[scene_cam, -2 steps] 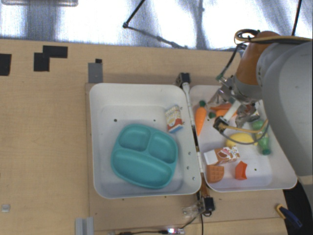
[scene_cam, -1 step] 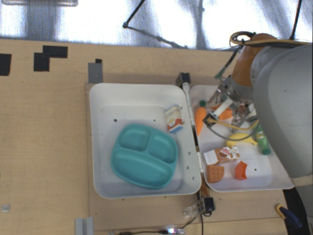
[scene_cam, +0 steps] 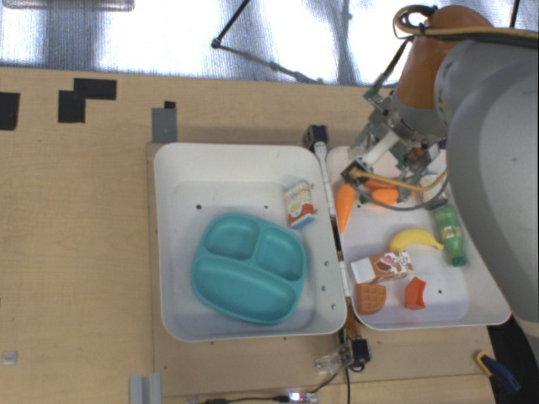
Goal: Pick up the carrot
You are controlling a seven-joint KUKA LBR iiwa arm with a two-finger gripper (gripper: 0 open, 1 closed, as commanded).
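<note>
The carrot (scene_cam: 344, 207) is an orange cone lying at the left wall of the right bin (scene_cam: 472, 310), with its tip pointing toward the front. My gripper (scene_cam: 406, 160) hangs over the back of that bin, up and to the right of the carrot and apart from it. A second orange piece (scene_cam: 384, 197) lies just under the gripper, partly hidden by the robot's parts.
The right bin also holds a banana (scene_cam: 415, 241), a green bottle (scene_cam: 450, 235), a small carton (scene_cam: 384, 268), a brown waffle (scene_cam: 370, 297) and a red block (scene_cam: 415, 293). In the left bin (scene_cam: 173, 225) lie a teal divided plate (scene_cam: 248, 266) and a small carton (scene_cam: 299, 204).
</note>
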